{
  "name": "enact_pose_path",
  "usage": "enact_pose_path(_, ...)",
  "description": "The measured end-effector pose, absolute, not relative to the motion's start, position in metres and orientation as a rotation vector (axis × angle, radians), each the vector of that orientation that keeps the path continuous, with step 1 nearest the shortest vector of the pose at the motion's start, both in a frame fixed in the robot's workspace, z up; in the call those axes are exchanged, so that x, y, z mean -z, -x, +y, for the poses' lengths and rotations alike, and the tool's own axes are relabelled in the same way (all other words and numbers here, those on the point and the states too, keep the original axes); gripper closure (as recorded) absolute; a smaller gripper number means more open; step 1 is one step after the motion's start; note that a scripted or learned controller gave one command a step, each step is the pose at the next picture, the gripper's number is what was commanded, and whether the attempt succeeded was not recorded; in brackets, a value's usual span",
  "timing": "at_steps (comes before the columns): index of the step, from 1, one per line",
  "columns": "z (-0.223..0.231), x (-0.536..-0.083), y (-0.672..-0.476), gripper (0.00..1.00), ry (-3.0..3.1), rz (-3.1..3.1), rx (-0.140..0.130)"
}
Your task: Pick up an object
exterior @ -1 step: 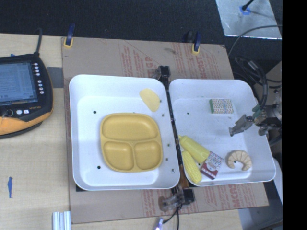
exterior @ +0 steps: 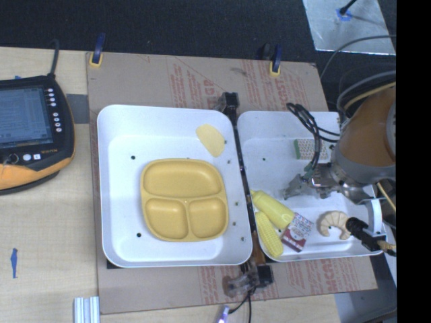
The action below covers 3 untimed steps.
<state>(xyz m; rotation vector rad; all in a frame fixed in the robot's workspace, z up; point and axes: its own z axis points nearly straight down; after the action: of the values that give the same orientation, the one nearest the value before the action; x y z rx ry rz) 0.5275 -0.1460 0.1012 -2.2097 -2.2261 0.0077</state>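
Note:
My gripper hangs low over the middle of the right bin, reaching in from the right under the grey and orange arm. Just in front of it and to the left lie two yellow corn cobs, side by side near the bin's front left. A small red and white packet lies beside them. A tan croissant sits at the front right. A green and white block lies at the back, partly behind cables. Nothing shows in the gripper.
The left bin holds a yellow divided plate and a pale yellow flat piece at its back right. An orange teach pendant lies left of the bins. Cables loop over the right bin's back.

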Motion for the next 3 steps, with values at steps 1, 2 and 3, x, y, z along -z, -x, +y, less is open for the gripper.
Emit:
enact_pose_path(1, -0.102, -0.092, -0.615, 0.00, 2.212, -2.229, -0.005)
enact_pose_path(2, -0.151, -0.092, -0.654, 0.00, 2.218, -2.223, -0.002)
enact_pose_path(3, -0.106, -0.092, -0.645, 0.00, 2.212, -2.226, -0.005)
